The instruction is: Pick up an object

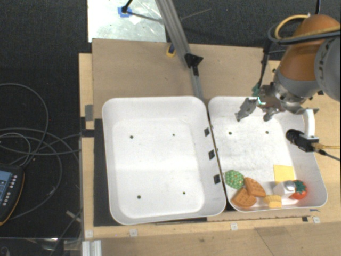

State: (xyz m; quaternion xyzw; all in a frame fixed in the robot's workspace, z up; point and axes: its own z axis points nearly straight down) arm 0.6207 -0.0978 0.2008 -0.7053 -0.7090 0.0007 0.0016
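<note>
- Left bin point(114, 143): rests on the worktop point(138, 68), touching the right bin point(250, 153) along one side.
- Right bin, near edge (left to right): green object point(233, 178), two orange waffle pieces point(249, 192), yellow block point(284, 172), red-and-grey item point(294, 188).
- End effector point(257, 111): above the right bin's far end, fingers spread apart, nothing between them, well apart from the objects.

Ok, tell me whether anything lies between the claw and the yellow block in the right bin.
Nothing visible does. The claw hangs over the right bin's far end; bare white floor runs from there to the yellow block near the front right.
</note>
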